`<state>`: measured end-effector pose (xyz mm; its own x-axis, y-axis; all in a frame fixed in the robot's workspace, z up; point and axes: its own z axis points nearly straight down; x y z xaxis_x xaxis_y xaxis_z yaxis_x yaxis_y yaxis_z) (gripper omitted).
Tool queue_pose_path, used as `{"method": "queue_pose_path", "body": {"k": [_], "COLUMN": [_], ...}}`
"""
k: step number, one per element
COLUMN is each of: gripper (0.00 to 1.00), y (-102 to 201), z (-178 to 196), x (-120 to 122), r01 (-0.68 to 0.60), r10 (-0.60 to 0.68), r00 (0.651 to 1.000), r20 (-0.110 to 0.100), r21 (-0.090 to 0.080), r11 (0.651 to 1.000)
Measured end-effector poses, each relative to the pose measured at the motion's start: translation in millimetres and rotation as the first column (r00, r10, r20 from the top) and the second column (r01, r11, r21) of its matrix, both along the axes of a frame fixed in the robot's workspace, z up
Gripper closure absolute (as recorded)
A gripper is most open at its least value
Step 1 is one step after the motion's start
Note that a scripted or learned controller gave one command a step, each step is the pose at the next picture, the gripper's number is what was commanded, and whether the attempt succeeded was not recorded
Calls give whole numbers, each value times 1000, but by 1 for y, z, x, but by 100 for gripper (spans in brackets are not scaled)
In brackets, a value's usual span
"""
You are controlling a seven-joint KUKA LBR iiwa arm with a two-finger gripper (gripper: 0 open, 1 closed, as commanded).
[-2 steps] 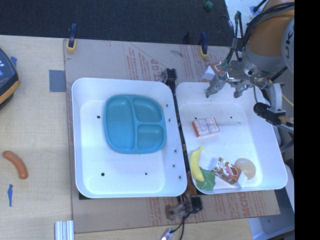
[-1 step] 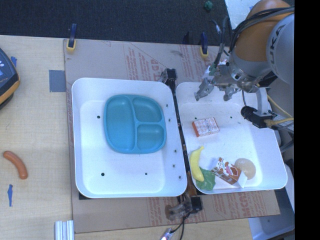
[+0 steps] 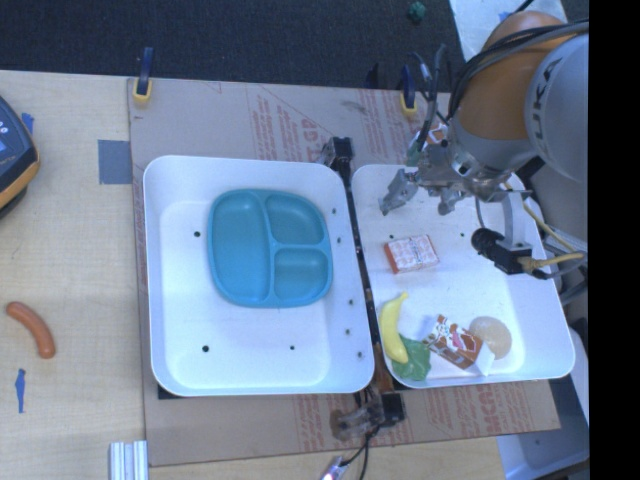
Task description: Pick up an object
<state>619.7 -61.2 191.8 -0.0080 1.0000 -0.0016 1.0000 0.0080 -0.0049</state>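
While the gripper (image 3: 422, 196) hangs with fingers spread and nothing between them above the right bin (image 3: 560, 353), the small orange box (image 3: 411, 254) just below seems its likeliest target.

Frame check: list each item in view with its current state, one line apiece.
gripper: over the right bin's far end, jaws spread, nothing between them
blue divided plate: flat in the left bin, nothing on it
small orange-and-white box: lying flat, right bin
banana: lying at right bin's near-left edge
sausage: lying on the bench, outside the bins
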Motion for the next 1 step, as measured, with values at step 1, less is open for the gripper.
{"method": "queue_pose_path", "body": {"k": [1], "gripper": [0], "y": [16], "z": [0], "x": [-8], "r01": [0], "r10": [0], "r00": [1000], "r20": [-2], "r21": [0], "r11": [1000]}}
